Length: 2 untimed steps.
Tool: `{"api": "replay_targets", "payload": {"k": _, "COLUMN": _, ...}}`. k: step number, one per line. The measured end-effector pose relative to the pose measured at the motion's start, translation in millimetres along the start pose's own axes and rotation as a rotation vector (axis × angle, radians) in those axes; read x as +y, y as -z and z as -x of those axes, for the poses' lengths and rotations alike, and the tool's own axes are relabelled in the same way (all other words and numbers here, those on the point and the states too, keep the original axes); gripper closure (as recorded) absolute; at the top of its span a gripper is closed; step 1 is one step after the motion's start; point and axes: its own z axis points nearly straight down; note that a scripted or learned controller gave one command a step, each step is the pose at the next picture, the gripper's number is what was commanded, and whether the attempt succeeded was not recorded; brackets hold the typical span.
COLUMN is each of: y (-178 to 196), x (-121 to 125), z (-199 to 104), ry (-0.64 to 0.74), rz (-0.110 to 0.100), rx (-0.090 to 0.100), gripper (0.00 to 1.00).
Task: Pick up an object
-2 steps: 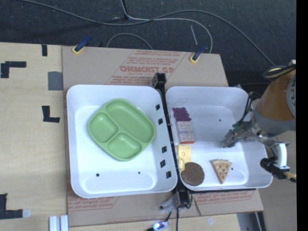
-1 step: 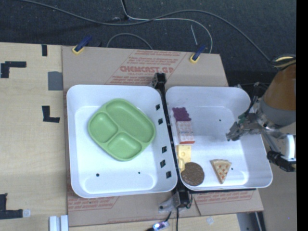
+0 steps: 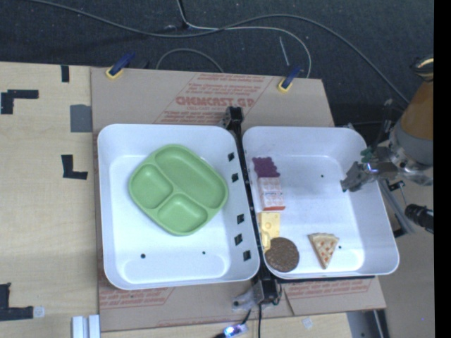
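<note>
My gripper (image 3: 354,178) hangs at the right bin's (image 3: 310,138) right edge, finger state indeterminate; the pizza slice (image 3: 323,248) by the near wall risks a wall-fouled grasp.

The bench (image 3: 42,210) was pale wood with dark tape marks on its left part. A sheet of brown cardboard (image 3: 211,97) with red print lay flat on it, held at its far edge by two yellow-and-blue clamps (image 3: 120,65). Two shallow white bins sat side by side on the cardboard, the left bin (image 3: 113,189) and the right bin (image 3: 380,259) touching along a middle seam. Thin cables (image 3: 232,27) trailed over the dark surface beyond the cardboard.
</note>
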Motion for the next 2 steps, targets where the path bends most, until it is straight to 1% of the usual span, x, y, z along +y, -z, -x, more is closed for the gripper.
{"api": "replay_targets", "payload": {"k": 1, "y": 5, "x": 1, "z": -1, "ry": -0.001, "rz": -0.004, "rx": 0.001, "gripper": 1.00}}
{"api": "replay_targets", "payload": {"k": 2, "y": 17, "x": 17, "z": -55, "ry": 0.004, "rz": -0.003, "rx": 0.003, "gripper": 1.00}}
